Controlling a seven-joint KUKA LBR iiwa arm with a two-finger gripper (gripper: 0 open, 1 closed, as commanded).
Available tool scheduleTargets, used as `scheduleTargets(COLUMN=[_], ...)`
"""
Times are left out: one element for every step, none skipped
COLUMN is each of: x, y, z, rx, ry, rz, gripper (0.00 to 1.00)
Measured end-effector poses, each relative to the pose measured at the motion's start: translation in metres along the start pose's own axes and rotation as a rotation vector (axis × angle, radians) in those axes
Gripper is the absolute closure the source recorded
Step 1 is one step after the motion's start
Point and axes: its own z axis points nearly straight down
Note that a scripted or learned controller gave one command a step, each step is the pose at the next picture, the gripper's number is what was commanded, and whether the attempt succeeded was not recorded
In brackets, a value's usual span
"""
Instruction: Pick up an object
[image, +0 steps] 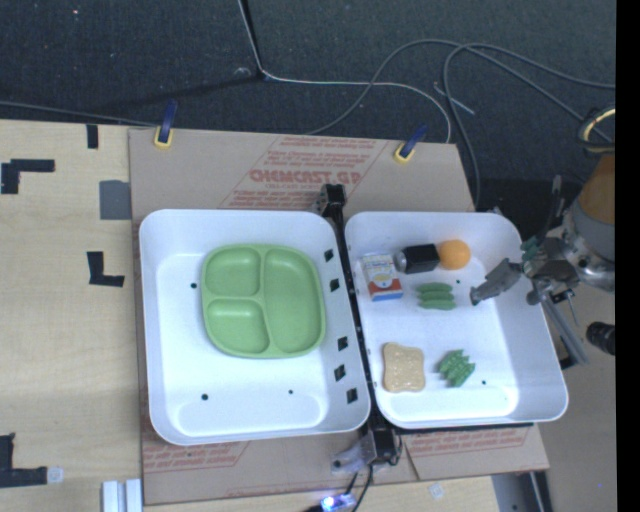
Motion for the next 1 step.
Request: scheduleTargets(x=[0.0001], y=[0.002], z=[-0.0043], rx=[-0.009], ry=[-0.002], rz=[-0.002], gripper=[0.0])
